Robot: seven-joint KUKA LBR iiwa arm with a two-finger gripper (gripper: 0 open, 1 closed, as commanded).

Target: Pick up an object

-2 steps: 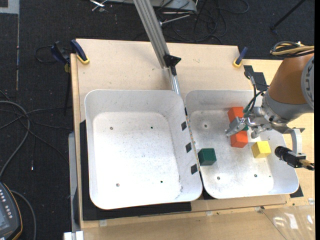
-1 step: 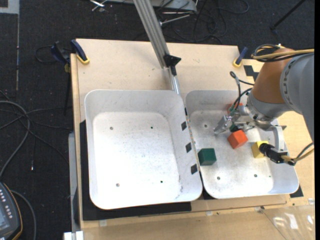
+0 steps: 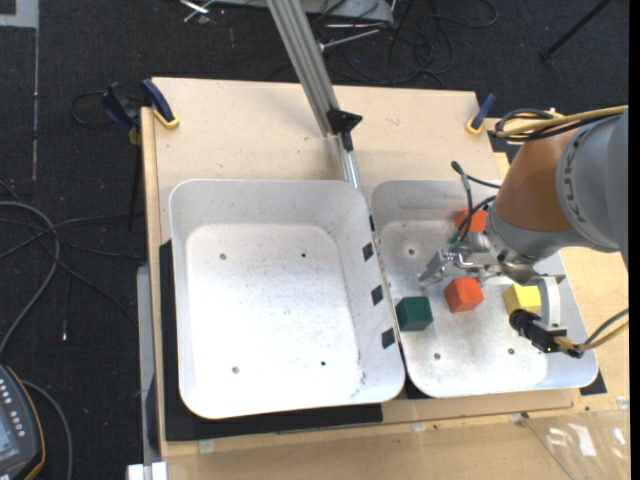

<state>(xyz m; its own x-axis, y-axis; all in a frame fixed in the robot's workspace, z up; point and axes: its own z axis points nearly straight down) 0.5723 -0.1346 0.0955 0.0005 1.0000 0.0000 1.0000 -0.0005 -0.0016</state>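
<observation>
The near rim of the right bin [image 3: 500, 386] lies closest, at the front edge of the bench [image 3: 260, 133], with the left bin [image 3: 190, 228] just beside it on the left. In the right bin sit 3 blocks: a green cube [image 3: 413, 313] near the bin's left wall, an orange cube [image 3: 463, 294] just right of it, and a yellow block [image 3: 524, 297] further right, partly under the arm's wrist. A 4th orange shape [image 3: 472, 221] shows at the far side, half hidden by the arm, so what it is cannot be told.

The end effector [image 3: 447, 264] hangs over the middle of the right bin, just far-left of the orange cube, between it and the green one. Nothing is seen between its parts, and whether it is open or closed cannot be told from this slant.

The orange cube looks like the likely target, and the pick seems not yet made. The risks, as a judgement: the end effector appears offset toward the cube's far-left corner, so a descent could clip that corner and push it toward the yellow block. The green cube stands near enough to be nudged or caught alongside. A closure on a corner instead of flat faces could squeeze the cube out.
</observation>
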